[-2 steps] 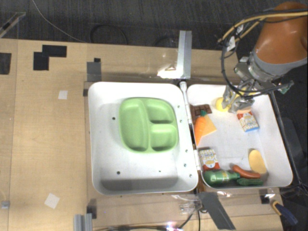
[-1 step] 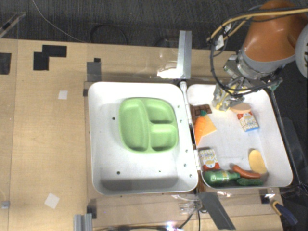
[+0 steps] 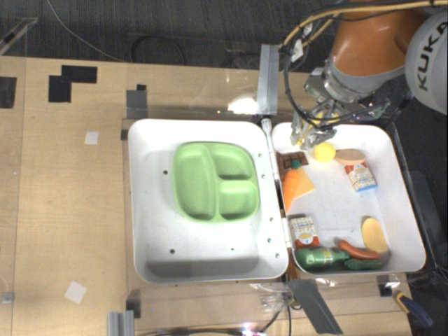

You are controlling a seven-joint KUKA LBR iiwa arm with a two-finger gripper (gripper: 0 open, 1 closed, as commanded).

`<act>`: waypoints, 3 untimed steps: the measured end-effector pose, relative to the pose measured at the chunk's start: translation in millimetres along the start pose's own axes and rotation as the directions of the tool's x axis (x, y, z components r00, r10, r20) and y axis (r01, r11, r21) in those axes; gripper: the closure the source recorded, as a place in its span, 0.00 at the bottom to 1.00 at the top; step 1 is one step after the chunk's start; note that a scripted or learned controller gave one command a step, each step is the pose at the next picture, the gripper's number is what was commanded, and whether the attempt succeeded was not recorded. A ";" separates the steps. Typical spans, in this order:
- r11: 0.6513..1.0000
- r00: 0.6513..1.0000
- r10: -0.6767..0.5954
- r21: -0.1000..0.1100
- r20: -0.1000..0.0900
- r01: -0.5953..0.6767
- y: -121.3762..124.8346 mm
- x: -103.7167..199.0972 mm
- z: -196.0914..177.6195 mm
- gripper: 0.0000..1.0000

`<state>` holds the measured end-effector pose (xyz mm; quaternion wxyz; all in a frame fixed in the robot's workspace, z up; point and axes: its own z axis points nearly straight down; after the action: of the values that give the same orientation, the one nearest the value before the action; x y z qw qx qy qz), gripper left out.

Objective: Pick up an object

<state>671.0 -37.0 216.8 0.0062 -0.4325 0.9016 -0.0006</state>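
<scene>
My gripper hangs over the far left corner of the right bin, under the orange and grey wrist. A small yellow ball lies just to its right and slightly nearer, close to the gripper tip. Below the ball are a brown piece and an orange wedge by the bin's left wall. A small carton with a red label lies to the right of the ball. Nothing shows held in the gripper.
The right bin's near side holds a small printed packet, a green bottle, a red sausage-like item and a yellow oval. The left bin carries a green divided tray. Cables loop above the wrist.
</scene>
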 end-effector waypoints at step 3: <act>0.998 0.998 -0.068 0.007 0.009 0.068 25.1 -34.5 -10.9 1.00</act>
<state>672.9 5.6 227.9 0.0115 -0.4628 0.8864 -0.0019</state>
